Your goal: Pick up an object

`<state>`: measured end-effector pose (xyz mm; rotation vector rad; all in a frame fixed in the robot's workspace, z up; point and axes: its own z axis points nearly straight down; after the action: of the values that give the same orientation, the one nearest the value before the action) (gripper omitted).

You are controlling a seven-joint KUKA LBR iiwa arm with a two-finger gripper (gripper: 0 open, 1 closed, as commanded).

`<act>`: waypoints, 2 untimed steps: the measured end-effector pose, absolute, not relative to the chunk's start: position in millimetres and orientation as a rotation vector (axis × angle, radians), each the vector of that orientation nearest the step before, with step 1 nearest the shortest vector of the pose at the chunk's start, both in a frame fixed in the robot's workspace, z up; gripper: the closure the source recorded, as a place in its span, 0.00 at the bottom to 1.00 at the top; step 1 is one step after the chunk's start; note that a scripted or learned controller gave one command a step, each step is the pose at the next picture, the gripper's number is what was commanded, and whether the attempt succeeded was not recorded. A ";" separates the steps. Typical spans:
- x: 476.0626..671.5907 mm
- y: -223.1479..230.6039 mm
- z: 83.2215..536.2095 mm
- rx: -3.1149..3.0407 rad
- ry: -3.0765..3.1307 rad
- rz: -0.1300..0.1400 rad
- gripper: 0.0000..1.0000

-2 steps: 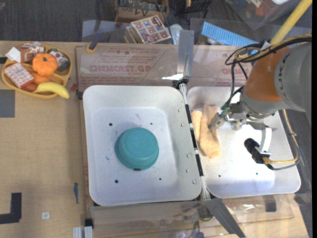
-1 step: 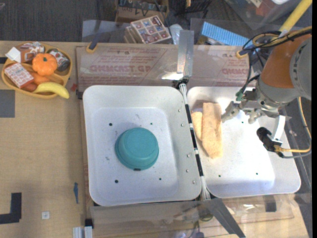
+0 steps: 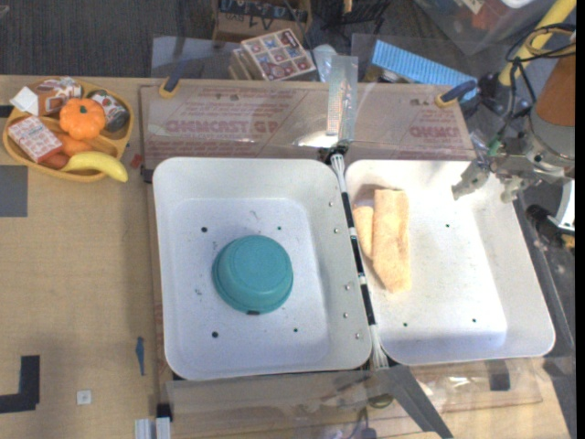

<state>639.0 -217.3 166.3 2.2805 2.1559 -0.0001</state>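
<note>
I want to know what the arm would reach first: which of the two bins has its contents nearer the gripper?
The right bin, holding the tan sponge-like pieces. The gripper hangs over that bin's far right corner; the left bin holds the teal bowl, farther off.

The gripper (image 3: 484, 179) points downward with nothing between its fingers; the arm (image 3: 548, 108) rises behind it to the right.

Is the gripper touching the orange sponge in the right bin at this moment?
Apart. The camera view shows the gripper over the right bin's upper right corner, with bare white bin floor between it and the orange sponge.
</note>
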 end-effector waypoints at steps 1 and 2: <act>667.5 -170.0 86.2 1.829 2.551 -0.001 0.00; 639.7 -136.0 198.8 1.852 2.533 0.001 0.00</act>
<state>639.7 -136.0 198.8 1.8520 2.5328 0.0013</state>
